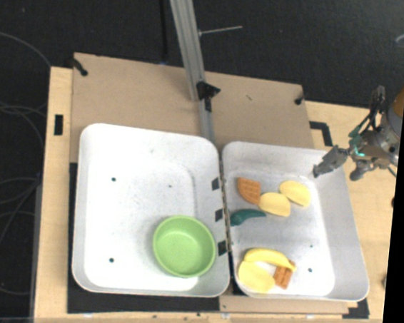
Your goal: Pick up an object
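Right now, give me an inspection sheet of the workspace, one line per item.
Surface: bench bearing left bin and right bin side by side.
Job's things: green bowl in left bin; in right bin, yellow pieces, orange piece, teal piece.
Clutter: nothing seen.
Gripper: gripper above the right bin's far right corner, holding nothing that shows.
Cables: loose cables on the dark floor at left.
Surroundings: slanted metal bar behind the bins.
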Action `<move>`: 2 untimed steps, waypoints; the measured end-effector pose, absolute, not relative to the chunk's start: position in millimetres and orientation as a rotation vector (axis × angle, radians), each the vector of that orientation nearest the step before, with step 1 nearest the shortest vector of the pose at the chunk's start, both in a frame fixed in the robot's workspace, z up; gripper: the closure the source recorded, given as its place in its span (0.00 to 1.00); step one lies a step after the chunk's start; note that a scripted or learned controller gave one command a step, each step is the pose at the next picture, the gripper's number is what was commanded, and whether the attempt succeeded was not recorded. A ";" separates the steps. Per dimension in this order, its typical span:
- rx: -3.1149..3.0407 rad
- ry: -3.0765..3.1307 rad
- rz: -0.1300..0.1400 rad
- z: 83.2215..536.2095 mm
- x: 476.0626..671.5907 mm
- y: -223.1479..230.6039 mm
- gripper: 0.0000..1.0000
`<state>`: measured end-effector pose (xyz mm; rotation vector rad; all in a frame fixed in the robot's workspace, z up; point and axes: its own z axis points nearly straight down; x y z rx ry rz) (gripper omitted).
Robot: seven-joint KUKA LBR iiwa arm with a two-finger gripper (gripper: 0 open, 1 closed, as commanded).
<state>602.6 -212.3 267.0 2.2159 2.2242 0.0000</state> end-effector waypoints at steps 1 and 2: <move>2.215 2.225 -0.001 267.0 602.6 -212.6 0.00; 2.223 2.224 -0.007 207.8 594.8 -209.4 0.00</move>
